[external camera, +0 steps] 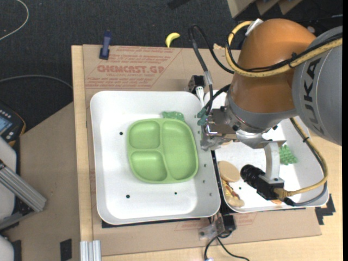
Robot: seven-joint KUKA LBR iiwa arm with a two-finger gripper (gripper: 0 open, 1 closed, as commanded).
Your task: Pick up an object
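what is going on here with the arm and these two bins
A robot arm reaches in over the right bin, close to the wall it shares with the left bin. The right bin has tan pieces and a green bit. The left bin has a green plate with a green scrap at its far edge. Whether the arm has grabbed anything cannot be told.
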